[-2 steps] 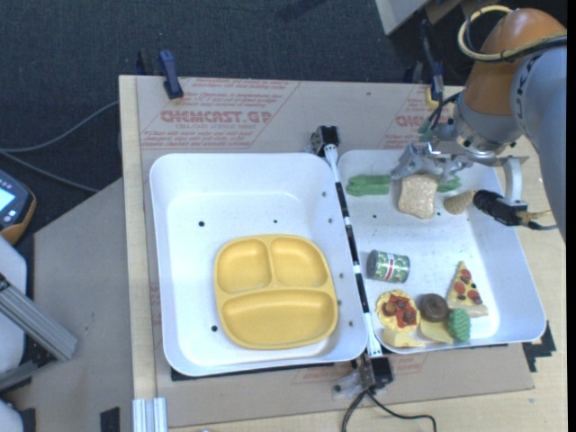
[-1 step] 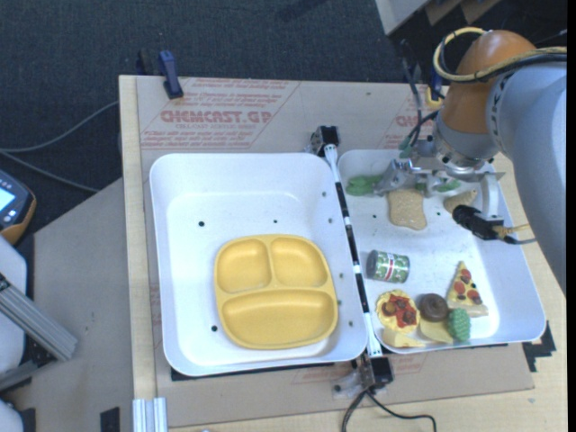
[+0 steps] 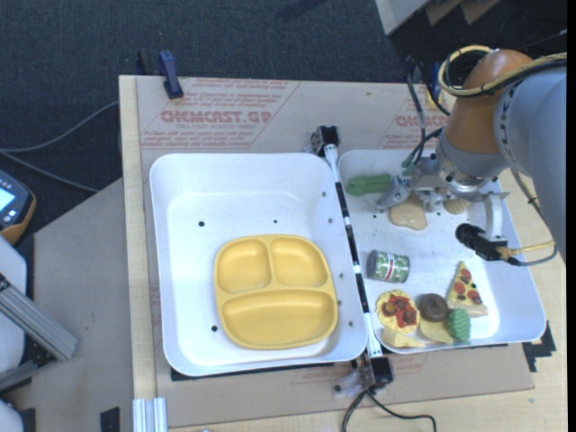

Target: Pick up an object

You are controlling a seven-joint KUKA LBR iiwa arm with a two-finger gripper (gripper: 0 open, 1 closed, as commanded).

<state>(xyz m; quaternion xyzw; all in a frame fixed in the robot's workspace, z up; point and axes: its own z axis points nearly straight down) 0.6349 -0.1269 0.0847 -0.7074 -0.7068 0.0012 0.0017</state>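
Camera view: we are hovering our end effector (image 3: 416,196) over the tan, flat cookie-like piece (image 3: 409,214) beside the green cylindrical can (image 3: 389,265); its grip we cannot tell, nothing lifted yet.

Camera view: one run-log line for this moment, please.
pincer low in right bin | over tan piece | green piece beside | yellow tray in left bin

Both white bins (image 3: 180,268) appear smooth, semi-gloss plastic. The yellow divided plate (image 3: 273,291) looks matt plastic. The bench board (image 3: 261,115) resembles printed cardboard or paper-faced sheet. The arm's orange band (image 3: 472,106) shows a glossy finish.
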